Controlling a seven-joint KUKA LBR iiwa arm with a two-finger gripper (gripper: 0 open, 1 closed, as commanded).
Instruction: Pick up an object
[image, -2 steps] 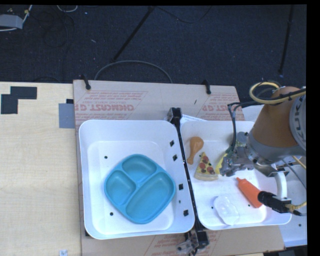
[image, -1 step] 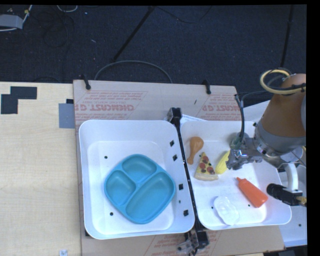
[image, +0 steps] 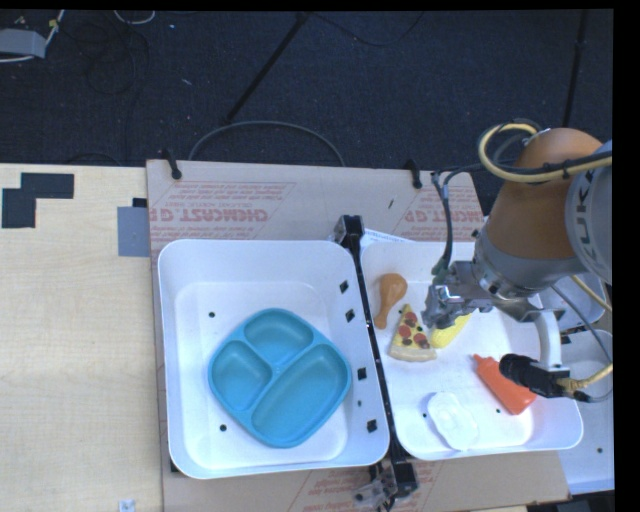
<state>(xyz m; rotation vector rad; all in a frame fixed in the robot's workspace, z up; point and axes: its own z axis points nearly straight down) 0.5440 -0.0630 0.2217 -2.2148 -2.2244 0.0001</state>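
Observation:
In the right bin (image: 560, 425) lie a pizza slice toy (image: 410, 335), a brown drumstick (image: 388, 296), a yellow piece (image: 449, 329), an orange carrot-like toy (image: 503, 385) with a black end, and a white disc (image: 453, 420). My gripper (image: 440, 306) hangs low over the yellow piece, right beside the pizza slice. The wrist hides the fingertips, and nothing can be made out between them.
The left bin (image: 185, 300) holds a blue divided plate (image: 279, 375). A black divider (image: 362, 335) with clips separates the two bins. Cables loop around the arm's wrist at the right. Cardboard lies under both bins.

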